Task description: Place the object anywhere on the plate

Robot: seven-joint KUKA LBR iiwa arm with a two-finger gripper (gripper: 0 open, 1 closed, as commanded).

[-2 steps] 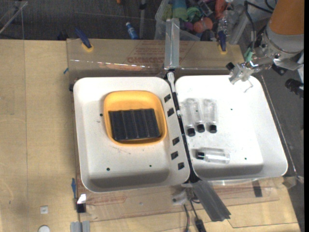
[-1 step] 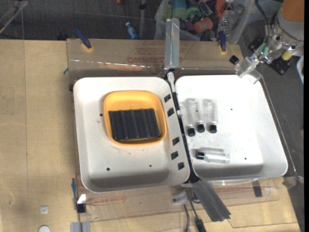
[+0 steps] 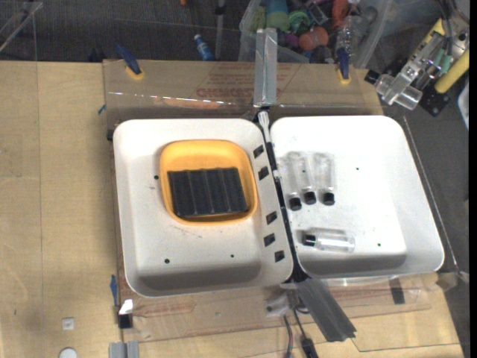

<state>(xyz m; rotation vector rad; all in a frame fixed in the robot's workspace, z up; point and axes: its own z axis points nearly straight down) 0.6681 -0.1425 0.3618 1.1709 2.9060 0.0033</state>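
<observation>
Wooden worktop (image 3: 52,200) carries two white bins (image 3: 141,267), yellow plate (image 3: 170,157) with dark ribbed insert in the left, clear vials (image 3: 307,177) in the right; claw state cannot be told; grasp one vial mid-body, lift clear over divider.

Clear vials (image 3: 308,177) in right bin (image 3: 387,162): three w/ black caps side by side, bodies nearly lost vs white floor, so outlines and contents can't be told; fourth vial (image 3: 326,240) lying apart below them, same problem. Dark ribbed block (image 3: 206,191) on yellow plate (image 3: 209,149) covers most of plate floor; its make unclear. Toy clutter in clear tub (image 3: 313,10) at top is cut by frame edge, pieces too jumbled to ID; grey hardware (image 3: 417,73) top right is also cropped.
</observation>
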